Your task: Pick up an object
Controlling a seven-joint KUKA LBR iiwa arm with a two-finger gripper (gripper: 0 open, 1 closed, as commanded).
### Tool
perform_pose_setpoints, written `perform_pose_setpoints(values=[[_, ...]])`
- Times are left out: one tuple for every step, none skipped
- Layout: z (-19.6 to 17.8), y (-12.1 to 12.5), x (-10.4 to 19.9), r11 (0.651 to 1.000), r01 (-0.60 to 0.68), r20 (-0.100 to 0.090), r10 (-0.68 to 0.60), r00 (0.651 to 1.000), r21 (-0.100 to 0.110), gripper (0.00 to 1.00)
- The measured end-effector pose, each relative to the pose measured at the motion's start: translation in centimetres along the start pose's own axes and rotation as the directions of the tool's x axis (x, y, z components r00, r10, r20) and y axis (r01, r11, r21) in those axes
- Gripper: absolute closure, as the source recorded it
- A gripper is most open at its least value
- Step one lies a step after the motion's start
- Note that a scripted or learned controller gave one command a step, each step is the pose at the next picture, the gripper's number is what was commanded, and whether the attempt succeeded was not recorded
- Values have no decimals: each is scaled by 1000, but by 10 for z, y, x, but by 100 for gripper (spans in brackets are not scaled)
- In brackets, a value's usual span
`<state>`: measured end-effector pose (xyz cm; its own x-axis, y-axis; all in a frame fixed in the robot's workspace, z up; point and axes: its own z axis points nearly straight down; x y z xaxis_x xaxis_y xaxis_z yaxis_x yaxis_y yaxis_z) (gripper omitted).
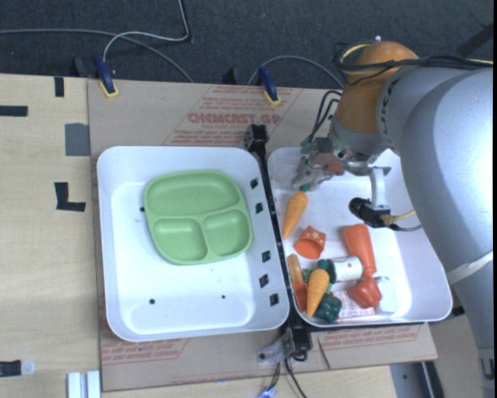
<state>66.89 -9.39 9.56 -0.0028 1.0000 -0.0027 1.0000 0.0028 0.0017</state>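
Carrot (294, 212) just below end effector (308, 174)

You have two bins side by side on the bench. Left bin (115, 247): one divided plate (198, 216), lying toward its back. Right bin (422, 293): gripper (308, 175) at the back left corner; carrot (294, 214) just before it; the remaining toys (tightly clustered) (335, 272) toward the front.
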Motion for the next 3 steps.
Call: perform_pose_setpoints(values=[[0, 0, 0, 1000, 0, 0, 0, 1000, 0, 0], [10, 0, -2, 1000, -1, -1, 1, 1000, 2, 0], [10, 0, -2, 1000, -2, -1, 2, 1000, 2, 0]])
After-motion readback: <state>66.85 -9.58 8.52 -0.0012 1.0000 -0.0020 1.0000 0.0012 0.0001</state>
